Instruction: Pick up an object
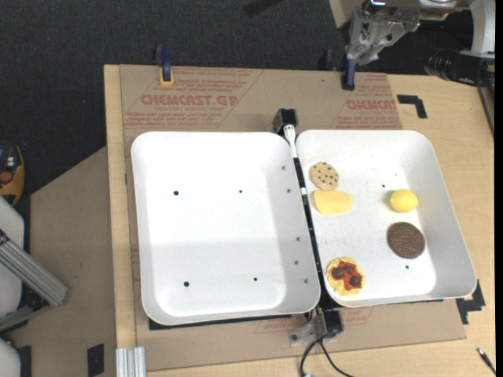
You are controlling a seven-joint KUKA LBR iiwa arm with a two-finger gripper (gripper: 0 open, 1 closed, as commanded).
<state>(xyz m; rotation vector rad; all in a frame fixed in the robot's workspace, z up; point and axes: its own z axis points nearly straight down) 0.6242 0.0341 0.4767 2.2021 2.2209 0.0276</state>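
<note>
Hovering tool (366, 49), grip state unclear, well apart from lemon (403, 201) in right bin (440, 163).

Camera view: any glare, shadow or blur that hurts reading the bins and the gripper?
Camera view: left bin brightly lit, its near half shaded; food items in the right bin read clearly; gripper at the top edge is soft, its details hard to read.

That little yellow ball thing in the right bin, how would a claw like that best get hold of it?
Probably straight down from above, fingers closing across the widest part of the yellow ball. It looks rounded, so any pair of opposite sides should do. It sits apart from the brown disc and the bin wall, leaving room on every side. The gripper hangs beyond the bin's far edge.
</note>
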